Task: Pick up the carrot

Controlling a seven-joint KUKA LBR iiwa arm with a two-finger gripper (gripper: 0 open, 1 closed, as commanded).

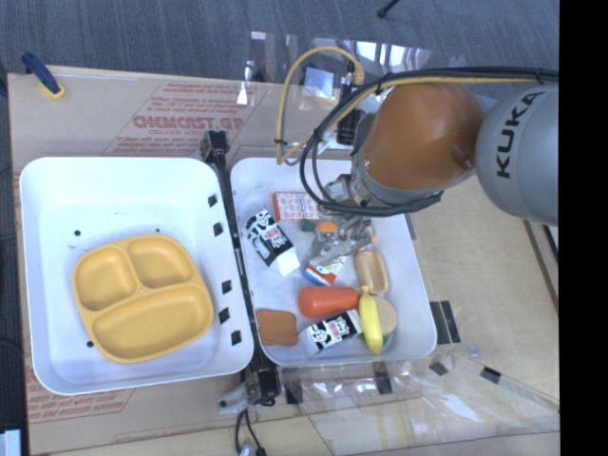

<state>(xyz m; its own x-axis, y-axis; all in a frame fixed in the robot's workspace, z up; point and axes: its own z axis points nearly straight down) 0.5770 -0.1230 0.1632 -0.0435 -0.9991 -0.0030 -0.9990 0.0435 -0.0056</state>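
The carrot (329, 300) is a stubby orange-red piece lying on its side in the lower middle of the right bin (249, 183). It touches a yellow banana (371, 323) at its right end. My gripper (339, 242) hangs under the orange wrist band, over the middle of the same bin. It is a short way above and behind the carrot, just over a small white, red and blue carton (322, 274). Nothing shows in its grasp.
Around the carrot lie a brown bread slice (276, 326), two cow-patterned cartons (269, 237) (331, 332), a hot dog bun (372, 272) and a red box (296, 205). A yellow divided plate (142, 297) sits in the left bin (57, 188).
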